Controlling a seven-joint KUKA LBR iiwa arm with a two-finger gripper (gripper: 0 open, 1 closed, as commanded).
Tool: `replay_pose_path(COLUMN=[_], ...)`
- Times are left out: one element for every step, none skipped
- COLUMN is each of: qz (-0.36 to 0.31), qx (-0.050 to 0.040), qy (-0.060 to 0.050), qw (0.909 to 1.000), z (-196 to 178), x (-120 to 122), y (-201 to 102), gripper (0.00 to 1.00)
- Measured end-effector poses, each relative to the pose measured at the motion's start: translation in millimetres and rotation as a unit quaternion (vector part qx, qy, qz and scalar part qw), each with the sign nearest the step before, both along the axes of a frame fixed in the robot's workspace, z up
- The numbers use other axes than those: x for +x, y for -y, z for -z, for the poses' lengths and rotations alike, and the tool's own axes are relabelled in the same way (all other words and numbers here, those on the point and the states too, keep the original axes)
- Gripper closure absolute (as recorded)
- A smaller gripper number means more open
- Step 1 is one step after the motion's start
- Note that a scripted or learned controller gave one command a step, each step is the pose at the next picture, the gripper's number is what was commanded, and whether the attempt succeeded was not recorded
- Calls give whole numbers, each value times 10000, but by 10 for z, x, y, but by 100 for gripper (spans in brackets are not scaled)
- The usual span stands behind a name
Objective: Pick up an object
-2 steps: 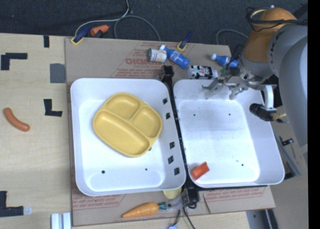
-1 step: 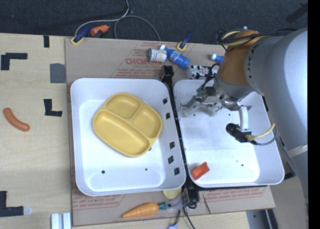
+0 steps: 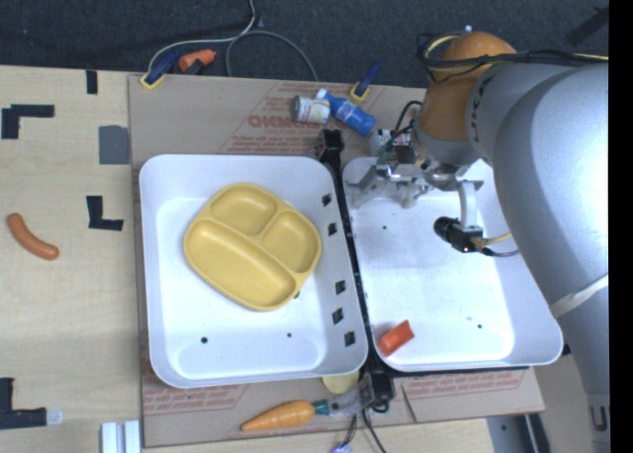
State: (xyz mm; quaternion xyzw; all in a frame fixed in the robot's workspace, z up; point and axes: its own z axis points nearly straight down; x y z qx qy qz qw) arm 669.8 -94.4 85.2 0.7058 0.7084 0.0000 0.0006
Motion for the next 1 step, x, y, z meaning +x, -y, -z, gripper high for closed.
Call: replay_pose_path(qz=[5], qx=[-2], qy=[6], qw=[10000], z=[-104], x=[-8], y=[5], gripper=[100])
